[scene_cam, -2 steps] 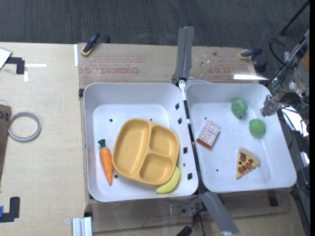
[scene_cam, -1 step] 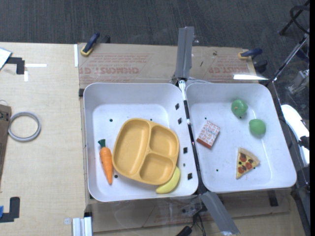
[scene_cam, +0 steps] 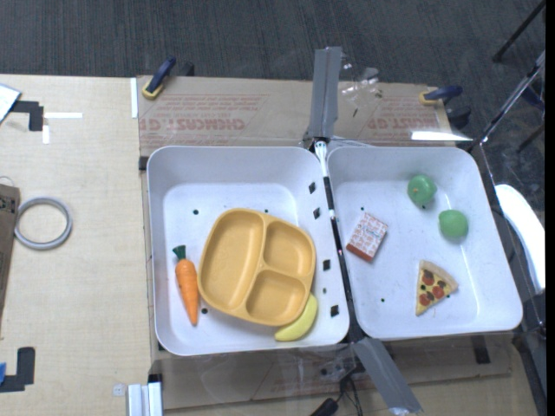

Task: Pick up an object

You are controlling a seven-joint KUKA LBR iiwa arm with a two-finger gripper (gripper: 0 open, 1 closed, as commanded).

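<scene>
In the left bin point(scene_cam: 165, 232) lies a yellow divided plate point(scene_cam: 257, 267), with an orange carrot point(scene_cam: 186, 289) along its left side and a yellow banana point(scene_cam: 299, 322) tucked at its lower right. The right bin point(scene_cam: 486, 232) holds a small red-and-white box point(scene_cam: 367, 237), two green round fruits point(scene_cam: 421, 189) point(scene_cam: 453, 224) and a pizza slice toy point(scene_cam: 432, 286).
A roll of tape point(scene_cam: 39, 223) lies on the wooden bench at the left. Cardboard point(scene_cam: 260, 115) with blue clamps sits behind the bins. A grey post point(scene_cam: 326, 94) stands at the back between the bins.
</scene>
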